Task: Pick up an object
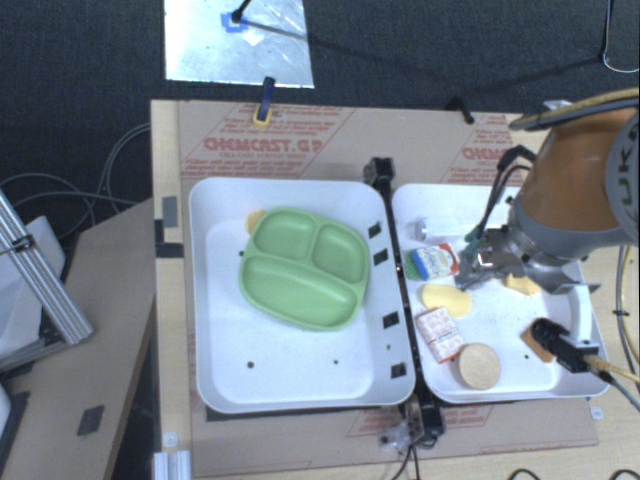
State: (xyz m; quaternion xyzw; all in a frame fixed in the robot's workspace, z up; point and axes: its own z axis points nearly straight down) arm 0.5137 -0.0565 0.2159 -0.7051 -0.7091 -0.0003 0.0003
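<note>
Arm low over the right bin (500, 393)

You see the gripper (478, 260) by the bin's middle, beside a yellow lump (445, 299) and small packet (433, 261). Its tip is hard to make out. A green tray (303, 267) fills the left bin (215, 368).

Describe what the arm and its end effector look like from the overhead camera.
The arm is a thick rounded body, orange above and grey toward the wrist. Thin dark cables loop along its left side. The end effector is a small dark and metallic assembly.

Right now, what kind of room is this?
Probably a robot lab: a grey and orange robot arm reaches over two shallow white bins, with loose cables and a silver aluminium frame nearby.
</note>
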